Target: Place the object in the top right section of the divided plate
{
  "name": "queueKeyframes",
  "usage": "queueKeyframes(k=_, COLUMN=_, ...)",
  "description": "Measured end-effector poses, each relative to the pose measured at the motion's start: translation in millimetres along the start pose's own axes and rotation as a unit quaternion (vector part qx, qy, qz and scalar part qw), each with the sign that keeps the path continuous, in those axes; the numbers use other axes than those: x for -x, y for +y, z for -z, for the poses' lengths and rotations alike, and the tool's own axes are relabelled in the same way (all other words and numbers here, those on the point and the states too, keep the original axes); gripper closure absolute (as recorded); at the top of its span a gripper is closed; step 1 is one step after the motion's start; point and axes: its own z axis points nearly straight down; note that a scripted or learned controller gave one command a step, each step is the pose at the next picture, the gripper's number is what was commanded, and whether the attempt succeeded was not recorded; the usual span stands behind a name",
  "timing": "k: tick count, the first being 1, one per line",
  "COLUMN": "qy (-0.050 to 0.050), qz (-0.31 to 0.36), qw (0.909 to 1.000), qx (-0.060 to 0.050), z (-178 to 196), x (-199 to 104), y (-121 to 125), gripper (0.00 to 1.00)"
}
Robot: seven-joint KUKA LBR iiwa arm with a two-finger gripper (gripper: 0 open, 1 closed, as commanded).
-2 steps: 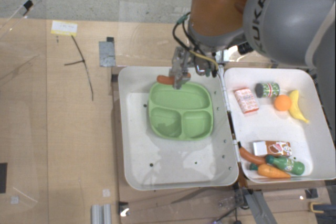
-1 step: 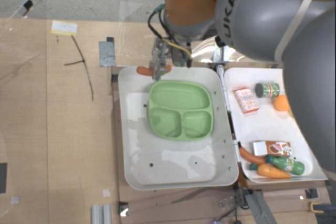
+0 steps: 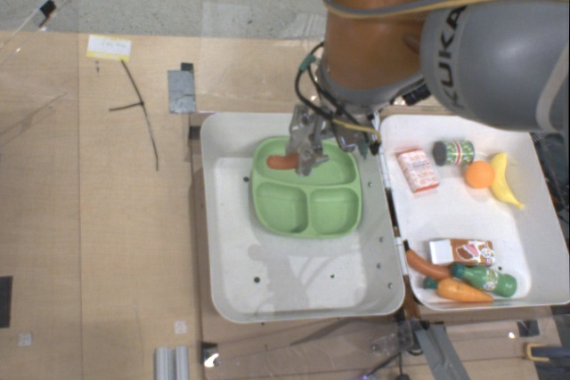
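Camera view: tool (image 3: 309, 157) partly hides the green plate (image 3: 307, 207); its grip state is unreadable.

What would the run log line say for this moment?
arm: over left bin | gripper: above green plate | hot dog: on plate, beside gripper

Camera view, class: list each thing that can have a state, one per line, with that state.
Plate: upright in the left bin, three sections.
Sausage: lying in the plate's top section, by the gripper.
Can: on its side in the right bin.
Banana: lying flat beside the orange.
Carrot: lying flat at the right bin's near edge.
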Motion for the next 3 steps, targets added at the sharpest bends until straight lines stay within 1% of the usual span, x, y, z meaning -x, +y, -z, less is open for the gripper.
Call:
queueKeyframes(k=1, qy=0.000, qz=0.106, qw=0.9944, qx=0.000, z=-35.4, x=17.1, y=-82.4, gripper=1.00)
queueKeyframes(k=2, qy=-0.001, qz=0.176, qw=0.9843, qx=0.000, z=13.4, x=13.1, y=-7.4, gripper=1.00)
queueKeyframes(k=3, qy=0.000, qz=0.232, qw=0.9727, qx=0.000, z=-13.5, x=26.8, y=-32.5, gripper=1.00)
